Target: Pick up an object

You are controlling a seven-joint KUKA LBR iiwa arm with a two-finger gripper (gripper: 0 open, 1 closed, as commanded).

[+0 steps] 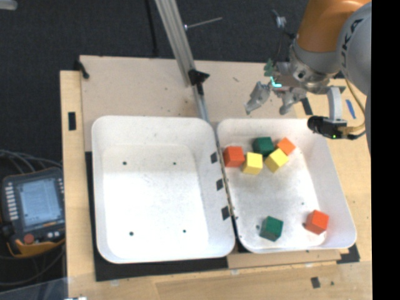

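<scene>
Nothing picked yet; candidate blocks all sit in the right bin (340, 195), below and in front of the jaws; nearest is the cluster at the bin's far end: green block (263, 145), orange block (285, 145), two yellow blocks (253, 163) (277, 159), red-orange block (234, 156), packed touching or nearly so.

Step in hand, as I judge it: pre-grasp; gripper (270, 100) hovers above the bench just beyond the bin's far rim, jaws spread apart, nothing between them.

Next move calls for: travel toward the near side and descend over one block; the cluster looks tight for finger clearance; the lone green block (271, 227) and lone red-orange block (317, 221) at the near end are well apart, easier targets.

Count: 2 green, 2 yellow, 3 orange/red; 7 blocks; 2 bins, left bin (100, 167) holding no blocks.
</scene>
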